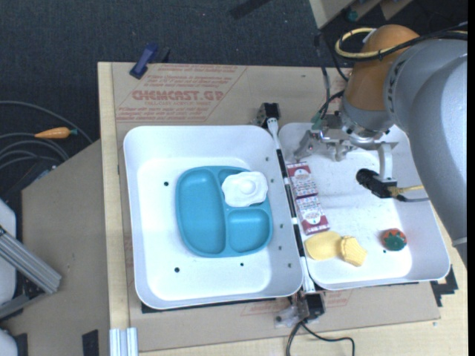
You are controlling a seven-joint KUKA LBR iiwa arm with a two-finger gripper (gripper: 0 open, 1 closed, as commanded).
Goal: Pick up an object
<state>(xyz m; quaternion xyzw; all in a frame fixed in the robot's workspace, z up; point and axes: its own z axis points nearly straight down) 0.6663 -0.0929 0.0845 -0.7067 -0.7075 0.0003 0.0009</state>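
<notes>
left bin (pixel 148 221): blue tray (pixel 204 225) | right bin (pixel 352 210): packet (pixel 306 199), gripper (pixel 335 145) above

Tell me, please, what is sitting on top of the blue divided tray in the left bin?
A white rounded object sits on the blue tray, at its upper right, in the left bin. The tray surface beneath it is covered and cannot be seen.

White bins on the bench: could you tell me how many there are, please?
2. The left bin holds a blue tray; the right bin holds a red-and-white packet. No others seem hidden.
</notes>
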